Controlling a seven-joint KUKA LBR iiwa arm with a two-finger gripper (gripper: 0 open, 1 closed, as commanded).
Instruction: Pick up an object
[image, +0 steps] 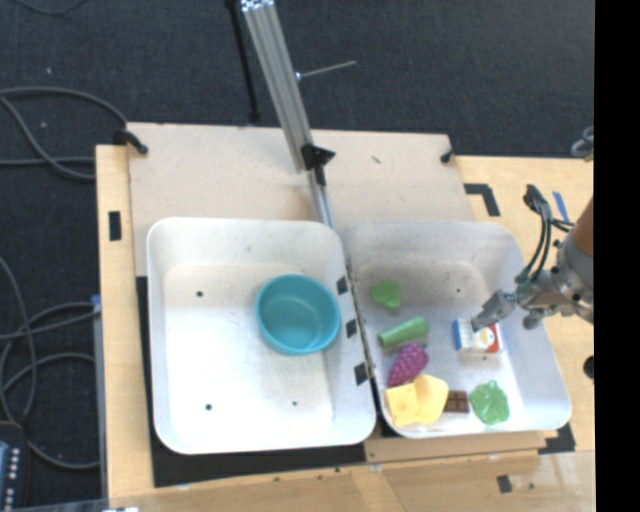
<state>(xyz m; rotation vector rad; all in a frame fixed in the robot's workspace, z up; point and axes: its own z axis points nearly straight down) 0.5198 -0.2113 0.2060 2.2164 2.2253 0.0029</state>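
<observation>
Nothing is lifted yet: the end effector (492, 308), its state impossible to tell, hangs just above the small carton (476, 337) lying in the right bin (540, 385), so the grasp remains.

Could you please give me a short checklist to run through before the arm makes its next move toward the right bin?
1. Gripper is over the right bin: ok.
2. Nearest target, the red and white carton, lies just below the gripper: ok.
3. Anything held between the fingers: cannot tell.
4. Carton stands apart from the green leafy toy and the green cylinder: ok.
5. Blue bowl sits in the left bin, out of the way: ok.
</observation>
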